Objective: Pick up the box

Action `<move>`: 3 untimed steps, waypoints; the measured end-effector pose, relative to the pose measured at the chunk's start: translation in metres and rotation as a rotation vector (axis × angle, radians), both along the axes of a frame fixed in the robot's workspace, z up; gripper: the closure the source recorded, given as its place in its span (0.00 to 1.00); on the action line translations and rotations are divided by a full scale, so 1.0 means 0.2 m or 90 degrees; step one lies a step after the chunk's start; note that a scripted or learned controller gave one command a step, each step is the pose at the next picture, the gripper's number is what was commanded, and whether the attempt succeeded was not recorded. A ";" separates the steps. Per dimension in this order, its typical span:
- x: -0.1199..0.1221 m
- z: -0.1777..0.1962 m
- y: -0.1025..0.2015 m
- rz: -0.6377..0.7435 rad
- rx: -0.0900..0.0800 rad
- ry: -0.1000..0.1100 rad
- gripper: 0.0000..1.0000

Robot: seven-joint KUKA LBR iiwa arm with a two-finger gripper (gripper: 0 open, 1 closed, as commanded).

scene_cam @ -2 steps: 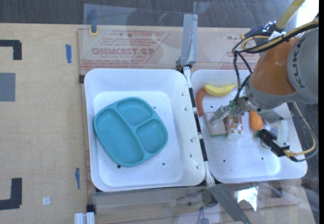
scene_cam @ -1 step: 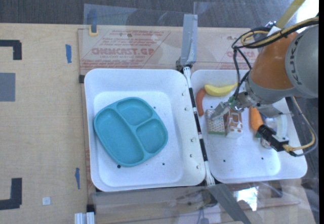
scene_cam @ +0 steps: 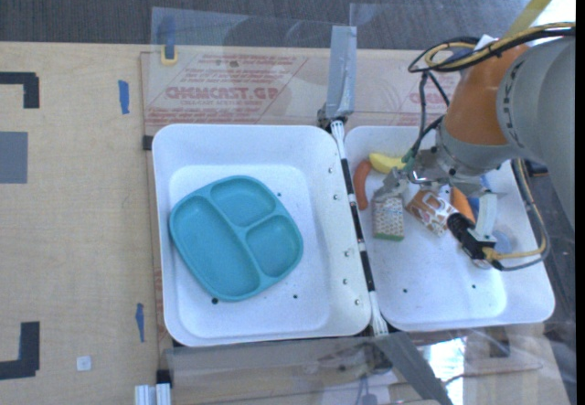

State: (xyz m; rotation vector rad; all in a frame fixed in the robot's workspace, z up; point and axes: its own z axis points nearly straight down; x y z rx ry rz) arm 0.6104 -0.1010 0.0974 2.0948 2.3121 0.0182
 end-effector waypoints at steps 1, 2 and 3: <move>-0.07 0.01 0.03 0.054 -0.001 -0.006 0.00; -0.10 0.01 0.00 0.084 0.001 -0.007 0.00; -0.15 0.01 0.02 0.151 -0.004 -0.006 0.00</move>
